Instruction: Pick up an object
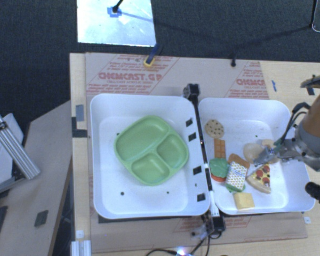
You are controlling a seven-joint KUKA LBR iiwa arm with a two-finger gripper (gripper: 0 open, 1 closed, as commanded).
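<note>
Arm (pixel 314 127) comes in from the right edge, low over the right bin (pixel 280 111). Gripper (pixel 268 156) sits over the toy food pile, just above the pizza slice (pixel 260 178) and beside a pale round piece (pixel 252 151); can't tell how far apart it stands or whether anything is in it. Also in the right bin: cookie (pixel 214 127) near the top left, orange cracker (pixel 219 149) below it, green round piece (pixel 220 168), dotted white-green block (pixel 236 176), yellow cheese square (pixel 244 200) nearest the front. Left bin (pixel 104 196) holds a green divided plate (pixel 151 150), lying flat, well apart from the gripper.
</note>
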